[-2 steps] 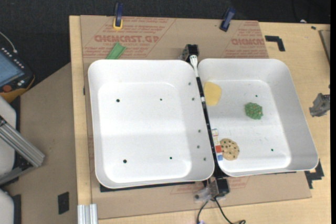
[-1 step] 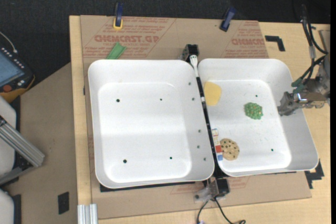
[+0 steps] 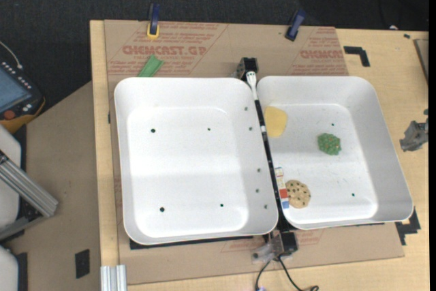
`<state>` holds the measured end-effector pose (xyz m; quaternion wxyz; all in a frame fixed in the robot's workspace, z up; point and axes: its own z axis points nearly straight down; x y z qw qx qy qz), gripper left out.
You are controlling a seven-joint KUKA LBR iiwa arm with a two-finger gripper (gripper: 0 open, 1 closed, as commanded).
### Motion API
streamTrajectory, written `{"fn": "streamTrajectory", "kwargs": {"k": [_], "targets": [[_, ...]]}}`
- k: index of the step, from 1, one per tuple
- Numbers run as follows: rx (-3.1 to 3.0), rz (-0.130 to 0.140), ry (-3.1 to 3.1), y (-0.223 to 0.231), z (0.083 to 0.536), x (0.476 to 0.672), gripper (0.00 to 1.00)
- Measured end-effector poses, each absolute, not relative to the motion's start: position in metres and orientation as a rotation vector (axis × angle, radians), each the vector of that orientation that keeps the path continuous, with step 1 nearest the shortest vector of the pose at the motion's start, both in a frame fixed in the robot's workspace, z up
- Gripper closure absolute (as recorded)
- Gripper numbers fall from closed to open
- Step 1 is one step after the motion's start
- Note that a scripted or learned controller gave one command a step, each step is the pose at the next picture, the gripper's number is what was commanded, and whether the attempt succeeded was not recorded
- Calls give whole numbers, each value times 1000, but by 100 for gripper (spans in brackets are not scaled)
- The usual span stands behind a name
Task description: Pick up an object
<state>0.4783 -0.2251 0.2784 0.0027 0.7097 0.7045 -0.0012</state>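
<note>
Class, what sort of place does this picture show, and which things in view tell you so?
Probably a robotics lab test bench: two white bins sit on a clamped cardboard sheet, with toy-like items such as a green object and a cookie laid out for picking.

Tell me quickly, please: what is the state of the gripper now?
Gripper: at the right edge, beside the right bin; open or closed cannot be told. It holds nothing that can be seen.

My two white bins, the left bin and the right bin, sit side by side on a brown board held by a yellow-and-blue clamp and a blue clamp, with green tape nearby.
</note>
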Motion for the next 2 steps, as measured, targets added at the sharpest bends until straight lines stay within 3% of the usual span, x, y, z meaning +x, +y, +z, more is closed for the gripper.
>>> {"fn": "streamTrajectory", "kwargs": {"k": [1,2], "targets": [[2214,3,2238,-117,256,495,100],[2220,3,2208,-193,335,481,100]]}}
